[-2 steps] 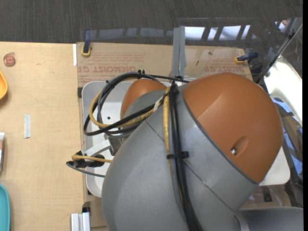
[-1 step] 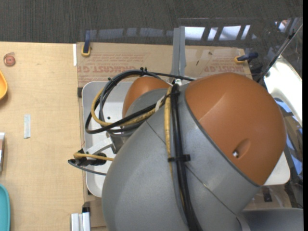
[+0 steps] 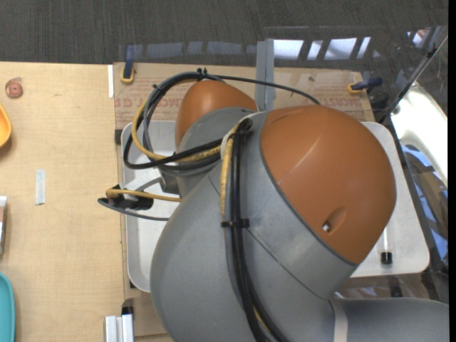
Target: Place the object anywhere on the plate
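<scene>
Our arm [image 3: 285, 212] hangs low over both bins, its orange domes and grey casing covering nearly all of their floors. We cannot tell whether the gripper is wide, narrow or holding anything, nor where the object or the plate lies. To do this step well, we judge we should confirm a real grasp before carrying, keep the yellow and black cables [image 3: 142, 130] off the bin walls, and lower slowly so the object settles inside the plate's edge. Of the left bin [image 3: 135, 262] we see a bare white strip of floor along its outer wall. The right bin [image 3: 410, 248] shows its far side, with a small dark piece [image 3: 385, 257] resting there
</scene>
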